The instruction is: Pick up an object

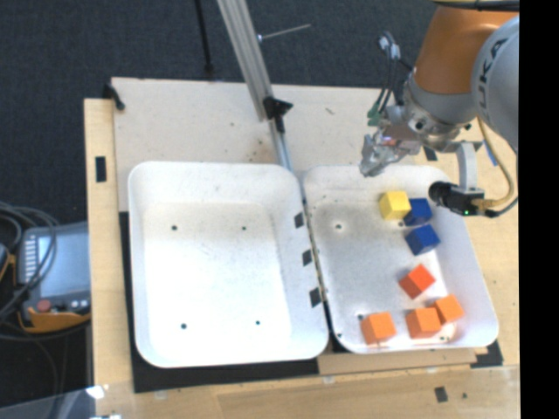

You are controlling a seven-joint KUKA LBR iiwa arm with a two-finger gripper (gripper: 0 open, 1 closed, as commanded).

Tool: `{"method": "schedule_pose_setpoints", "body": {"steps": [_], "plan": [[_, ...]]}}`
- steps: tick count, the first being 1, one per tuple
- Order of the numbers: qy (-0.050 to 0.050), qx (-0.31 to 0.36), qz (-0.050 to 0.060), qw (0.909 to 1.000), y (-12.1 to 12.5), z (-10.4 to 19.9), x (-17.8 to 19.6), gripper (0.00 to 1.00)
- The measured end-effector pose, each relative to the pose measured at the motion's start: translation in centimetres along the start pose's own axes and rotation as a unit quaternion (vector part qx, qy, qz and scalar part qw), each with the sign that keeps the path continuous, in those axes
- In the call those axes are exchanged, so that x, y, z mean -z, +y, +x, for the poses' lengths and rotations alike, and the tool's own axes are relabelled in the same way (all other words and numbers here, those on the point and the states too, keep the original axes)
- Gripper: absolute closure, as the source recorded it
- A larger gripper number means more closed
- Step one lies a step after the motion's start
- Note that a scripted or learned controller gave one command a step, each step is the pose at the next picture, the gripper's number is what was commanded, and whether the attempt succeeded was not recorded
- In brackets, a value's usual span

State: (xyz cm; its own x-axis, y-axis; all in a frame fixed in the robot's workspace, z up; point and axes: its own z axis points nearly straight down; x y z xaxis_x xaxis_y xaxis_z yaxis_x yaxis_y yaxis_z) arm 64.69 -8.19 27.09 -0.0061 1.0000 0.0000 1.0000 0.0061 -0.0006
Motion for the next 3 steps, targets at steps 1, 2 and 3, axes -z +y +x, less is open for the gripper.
{"method": "schedule_pose_setpoints", "body": {"steps": [1,2,3], "plan": [[0.000,0.000,0.000,1.0000,0.8,4.5,-1.4,1.00],[0.000,0.000,-0.001,1.0000,1.2,9.9,-0.8,1.00],[0.000,0.000,-0.001,1.0000,2.5,14.6,-1.7,1.00]]}}
